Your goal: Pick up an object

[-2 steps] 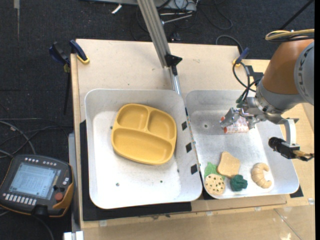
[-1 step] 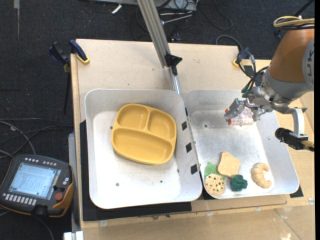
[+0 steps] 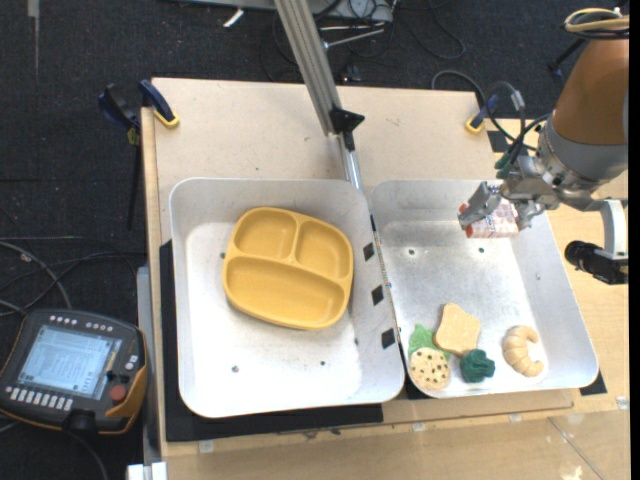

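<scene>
My gripper [image 3: 492,214] hangs over the back right part of the right bin [image 3: 470,283], at the end of the grey arm with the orange band [image 3: 598,78]. A small pinkish-white thing [image 3: 494,227] shows right under it; whether it is held is unclear. At the right bin's front edge lie a bread slice [image 3: 458,329], a chocolate-chip cookie [image 3: 431,370], a green broccoli piece [image 3: 477,366] and a croissant [image 3: 524,351]. They are well in front of the gripper. A yellow divided plate [image 3: 290,266] rests in the left bin [image 3: 200,368].
A slanted metal pole [image 3: 312,53] runs from the top down to the seam between the bins. Blue-and-yellow clamps [image 3: 150,103] sit at the bench's back corners. A teach pendant [image 3: 70,368] lies on the floor at lower left. Cables cross behind the bench.
</scene>
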`<state>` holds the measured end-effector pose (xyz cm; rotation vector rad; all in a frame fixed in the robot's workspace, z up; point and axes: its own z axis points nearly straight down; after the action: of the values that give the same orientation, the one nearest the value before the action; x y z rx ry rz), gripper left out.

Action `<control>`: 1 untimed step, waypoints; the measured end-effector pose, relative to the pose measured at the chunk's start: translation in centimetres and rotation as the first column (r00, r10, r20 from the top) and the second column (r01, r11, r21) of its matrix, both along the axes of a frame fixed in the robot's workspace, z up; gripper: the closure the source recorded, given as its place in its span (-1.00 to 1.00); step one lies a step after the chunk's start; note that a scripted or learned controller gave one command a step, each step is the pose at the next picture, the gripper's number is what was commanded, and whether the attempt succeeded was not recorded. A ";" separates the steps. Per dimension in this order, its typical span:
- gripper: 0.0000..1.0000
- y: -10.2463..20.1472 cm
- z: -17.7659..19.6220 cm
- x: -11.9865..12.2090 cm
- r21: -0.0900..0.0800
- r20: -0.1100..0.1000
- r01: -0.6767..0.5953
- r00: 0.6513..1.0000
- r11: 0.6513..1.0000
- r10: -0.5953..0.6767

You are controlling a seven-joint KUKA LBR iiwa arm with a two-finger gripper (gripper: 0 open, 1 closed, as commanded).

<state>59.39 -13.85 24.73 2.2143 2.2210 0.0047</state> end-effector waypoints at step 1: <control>1.00 6.3 -0.4 -1.2 0.004 -0.008 -0.005 1.000 1.000 0.005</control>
<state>58.21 -7.54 24.32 2.2146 2.2327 0.0007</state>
